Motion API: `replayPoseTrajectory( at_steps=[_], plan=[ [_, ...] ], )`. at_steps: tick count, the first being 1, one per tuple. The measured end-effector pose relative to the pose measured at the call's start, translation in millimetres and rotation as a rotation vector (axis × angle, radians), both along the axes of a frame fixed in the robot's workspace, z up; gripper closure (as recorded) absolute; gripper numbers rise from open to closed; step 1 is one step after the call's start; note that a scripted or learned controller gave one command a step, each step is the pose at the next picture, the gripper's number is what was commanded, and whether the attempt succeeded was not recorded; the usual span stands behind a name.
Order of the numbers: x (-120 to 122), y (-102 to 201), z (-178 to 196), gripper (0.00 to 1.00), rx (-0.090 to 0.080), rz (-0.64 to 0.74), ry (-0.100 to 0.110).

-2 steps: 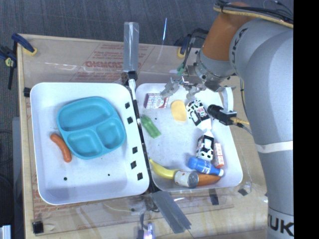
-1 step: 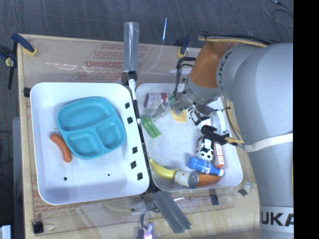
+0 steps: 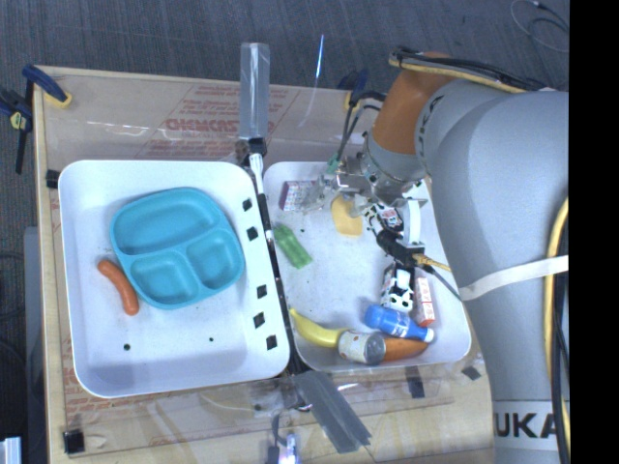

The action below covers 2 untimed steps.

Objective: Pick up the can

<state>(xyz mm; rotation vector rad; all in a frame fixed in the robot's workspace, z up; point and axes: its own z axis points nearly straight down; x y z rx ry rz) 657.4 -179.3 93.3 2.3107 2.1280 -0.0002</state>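
The can [image 3: 368,346] lies on its side at the near edge of the right bin [image 3: 314,288], its silver round end facing left and its orange body pointing right. My gripper [image 3: 360,189] hangs over the far end of that bin, well away from the can, just above a yellow piece [image 3: 345,217]. The grey arm with its orange band [image 3: 406,114] covers the bin's right side.
Around the can lie a banana [image 3: 314,329], a blue bottle [image 3: 397,322], a black-and-white toy [image 3: 398,288] and a small red-white box [image 3: 424,304]. A green piece [image 3: 290,246] and a foil packet [image 3: 300,196] lie farther back. The left bin holds a blue divided plate [image 3: 176,246] and an orange sausage [image 3: 118,285].
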Motion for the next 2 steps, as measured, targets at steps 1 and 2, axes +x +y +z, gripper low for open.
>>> replayPoseTrajectory(
  at_steps=[1, 2],
  plan=[
    [0.8, -25.2, 0.2, 0.00, 0.001, -0.048, 0.000],
    [2.1, -22.6, 11.0, 1.00, 0.001, -0.040, 0.001]
  ],
)
